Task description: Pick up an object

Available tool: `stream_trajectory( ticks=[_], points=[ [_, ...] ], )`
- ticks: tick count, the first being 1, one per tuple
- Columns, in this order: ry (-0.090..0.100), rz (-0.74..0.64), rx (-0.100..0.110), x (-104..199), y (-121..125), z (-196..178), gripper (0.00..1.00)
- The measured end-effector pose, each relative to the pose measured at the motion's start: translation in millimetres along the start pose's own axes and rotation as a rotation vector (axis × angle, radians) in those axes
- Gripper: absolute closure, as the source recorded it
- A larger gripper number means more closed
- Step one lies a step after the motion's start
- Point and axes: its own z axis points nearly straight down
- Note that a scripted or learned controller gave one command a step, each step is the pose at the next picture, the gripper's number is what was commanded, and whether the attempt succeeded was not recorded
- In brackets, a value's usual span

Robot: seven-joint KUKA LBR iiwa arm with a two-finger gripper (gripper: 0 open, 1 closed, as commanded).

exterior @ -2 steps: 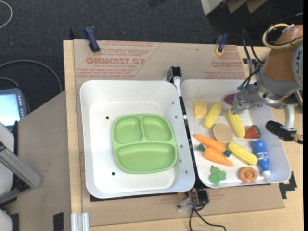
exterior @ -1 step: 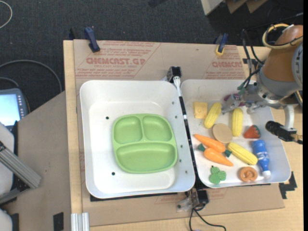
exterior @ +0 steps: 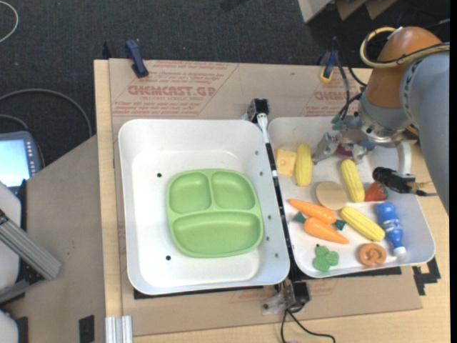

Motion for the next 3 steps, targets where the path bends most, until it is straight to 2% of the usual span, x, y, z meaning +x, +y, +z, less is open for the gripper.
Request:
stream_trajectory(
  ticks=[1, 2, 3],
  points=[
    [-0.005, -0.005, -0.013, 60.3, -1.4, 4.7, 0.00],
    [0.013, -0.005, -0.013, 24.0, -0.5, 5.9, 0.00],
    [0.002, -0.005, -0.038, -47.3, 3.7, 4.6, 0.00]
  ],
)
